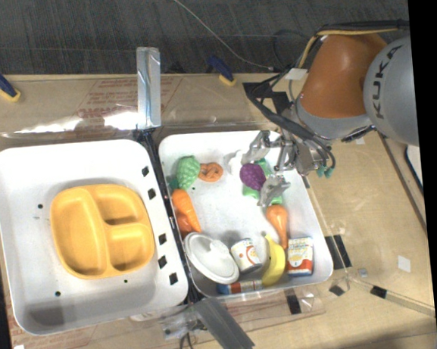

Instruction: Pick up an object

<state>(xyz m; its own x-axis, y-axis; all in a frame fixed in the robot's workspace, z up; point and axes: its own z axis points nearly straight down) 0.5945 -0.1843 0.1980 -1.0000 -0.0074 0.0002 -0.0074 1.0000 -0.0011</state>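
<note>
Now jaws [262, 166] straddle purple toy [252, 176] – clamped or not, cannot tell – near right bin [316, 226] far rim.

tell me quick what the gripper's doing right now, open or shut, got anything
Gripper: over the right bin, right at the purple toy vegetable; open or shut cannot be told, and no grasp is confirmed.

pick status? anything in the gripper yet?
Done: the arm has reached into the right bin, gripper low beside the purple toy. In hand: nothing visibly between the fingers; the grasp is unclear. Left: closing on an object and lifting it. The carrot, banana and others lie in the bin.
</note>
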